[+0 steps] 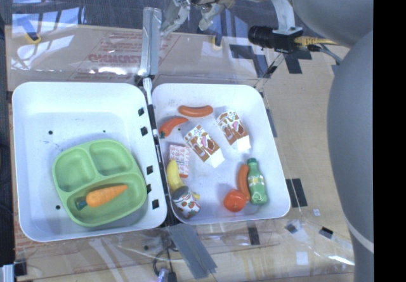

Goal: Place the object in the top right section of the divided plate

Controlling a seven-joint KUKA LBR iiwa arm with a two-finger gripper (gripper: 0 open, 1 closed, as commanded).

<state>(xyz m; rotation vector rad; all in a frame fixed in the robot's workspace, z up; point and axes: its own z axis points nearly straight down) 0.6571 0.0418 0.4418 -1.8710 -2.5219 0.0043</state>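
Observation:
A green divided plate [58,180] lies in the left bin [38,109]. An orange carrot [104,195] rests in its wide front section. The plate's top right section [111,157] and top left section [76,167] hold nothing. My gripper [190,18] hangs high above the bench behind the bins, over the seam between them. It is open with nothing between its fingers [172,19]. It stands far from the plate and from every object in the bins.
The right bin [266,122] holds a sausage [195,110], a red pepper [172,125], two cartons [204,145] [233,129], a small packet [179,159], a banana [173,176], a can [185,203], a tomato [235,201], a green bottle [255,181] and a second sausage [243,177].

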